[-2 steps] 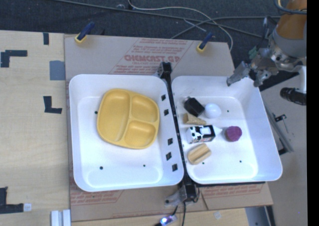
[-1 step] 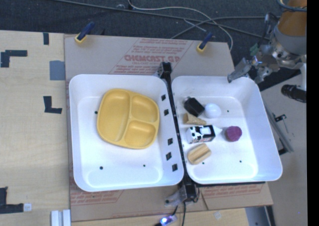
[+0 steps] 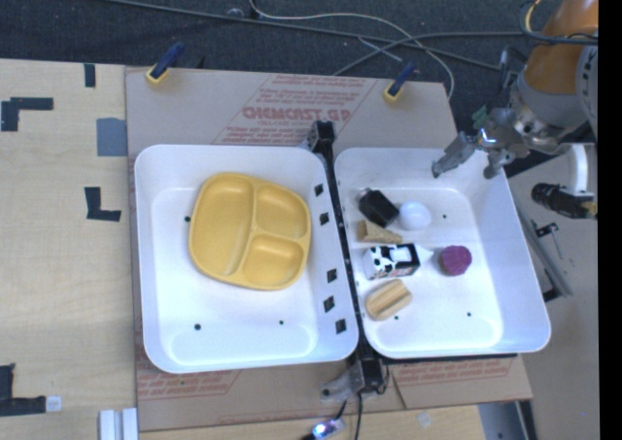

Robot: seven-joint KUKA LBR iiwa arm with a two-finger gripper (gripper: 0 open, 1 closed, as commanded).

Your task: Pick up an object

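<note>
The right bin (image 3: 505,321) holds several small objects: a black block (image 3: 377,206), a white ball (image 3: 415,216), a tan wedge (image 3: 378,233), a black-and-white cow-patterned piece (image 3: 393,259), a purple ball (image 3: 455,259) and a tan bread-like piece (image 3: 388,299). My gripper (image 3: 472,159) hangs over the far right rim of that bin, up and to the right of the objects. Its two fingers are spread apart with nothing between them.
The left bin (image 3: 165,331) holds a yellow divided plate (image 3: 249,230). A black divider with clips (image 3: 335,253) runs between the bins. Cables cross the dark floor behind. Yellow-blue clamps (image 3: 166,61) pin the cardboard sheet at the back.
</note>
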